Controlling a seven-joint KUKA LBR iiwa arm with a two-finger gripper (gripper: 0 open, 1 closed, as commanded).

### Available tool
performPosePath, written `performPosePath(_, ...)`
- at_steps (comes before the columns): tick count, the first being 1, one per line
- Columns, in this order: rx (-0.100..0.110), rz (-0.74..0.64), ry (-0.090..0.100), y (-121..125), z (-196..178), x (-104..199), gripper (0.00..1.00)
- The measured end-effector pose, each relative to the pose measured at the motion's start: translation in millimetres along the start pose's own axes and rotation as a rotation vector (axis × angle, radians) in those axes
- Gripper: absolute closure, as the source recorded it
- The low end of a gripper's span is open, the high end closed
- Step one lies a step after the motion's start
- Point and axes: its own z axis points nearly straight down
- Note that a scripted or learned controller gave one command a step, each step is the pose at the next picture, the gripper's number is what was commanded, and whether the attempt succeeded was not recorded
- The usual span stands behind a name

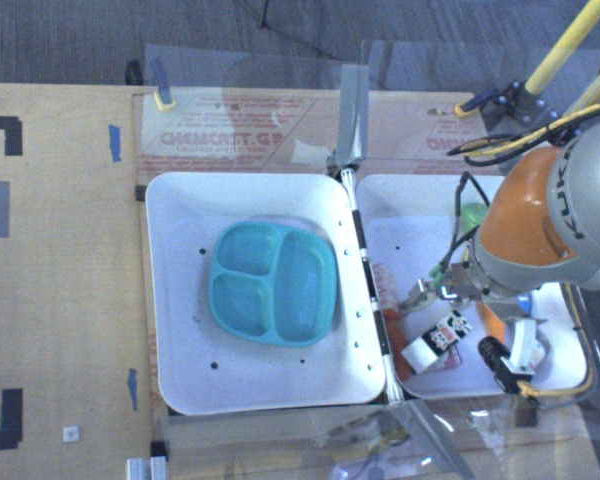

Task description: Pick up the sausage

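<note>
Wooden bench [60, 298], arm [540, 218] bent low over right bin [400, 208] (clutter beneath), pincer [435, 298] state unclear.

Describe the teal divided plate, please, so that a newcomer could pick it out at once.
Start at the left white bin, the one away from the arm. The teal plate lies flat near its middle. Unlike the small mixed items crowded in the right bin, it is one large rounded dish moulded into three compartments.
</note>
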Motion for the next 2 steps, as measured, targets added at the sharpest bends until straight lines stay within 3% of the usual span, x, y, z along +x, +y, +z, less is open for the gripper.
performPosePath(1,0.001,-0.036,0.001,-39.8,-0.1,-26.6,0.0)
performPosePath(2,0.001,-0.056,0.002,-39.8,0.0,-28.0,0.0)
